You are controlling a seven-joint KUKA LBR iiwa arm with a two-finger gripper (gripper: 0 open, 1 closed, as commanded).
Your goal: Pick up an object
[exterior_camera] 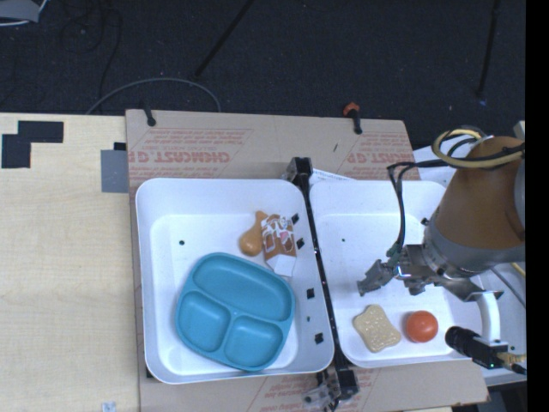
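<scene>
cracker (377, 328) | long axis top-left to bottom-right, beside tomato (420, 325) | tool (375, 279) grip state unclear

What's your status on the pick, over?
End effector low in right bin, nothing seen held. Cracker and red ball lie just below it, near the front wall. Blue divided plate in left bin, out of the way.

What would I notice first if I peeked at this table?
Probably the big blue tray with three sections, filling much of the left bin. Next, the robot arm leaning over the right bin, its gripper just above a cracker and a red ball.
</scene>
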